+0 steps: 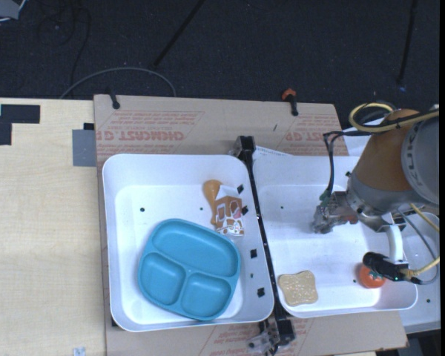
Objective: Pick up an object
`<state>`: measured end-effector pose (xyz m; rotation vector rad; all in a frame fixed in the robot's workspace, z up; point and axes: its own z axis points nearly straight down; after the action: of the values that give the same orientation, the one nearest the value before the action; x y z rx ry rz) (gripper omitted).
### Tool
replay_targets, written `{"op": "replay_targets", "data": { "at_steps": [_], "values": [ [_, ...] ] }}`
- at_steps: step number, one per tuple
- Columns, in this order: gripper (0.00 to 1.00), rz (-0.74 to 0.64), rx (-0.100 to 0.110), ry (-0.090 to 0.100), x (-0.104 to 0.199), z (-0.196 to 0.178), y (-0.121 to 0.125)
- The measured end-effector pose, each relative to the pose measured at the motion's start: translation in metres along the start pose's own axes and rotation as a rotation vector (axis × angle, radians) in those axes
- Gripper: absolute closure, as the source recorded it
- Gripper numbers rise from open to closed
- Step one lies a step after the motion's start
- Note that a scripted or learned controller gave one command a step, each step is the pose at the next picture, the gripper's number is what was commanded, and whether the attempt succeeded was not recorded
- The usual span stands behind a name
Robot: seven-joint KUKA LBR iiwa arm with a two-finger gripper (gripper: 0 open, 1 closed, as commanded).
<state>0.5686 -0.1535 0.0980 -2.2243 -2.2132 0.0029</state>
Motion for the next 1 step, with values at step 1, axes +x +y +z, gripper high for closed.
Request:
{"op": "replay_targets", "data": {
  "at_steps": [1],
  "values": [
    [1.0,-0.007,-0.006,-0.001,0.0092,-0.0545,-0.0029]
  ]
}}
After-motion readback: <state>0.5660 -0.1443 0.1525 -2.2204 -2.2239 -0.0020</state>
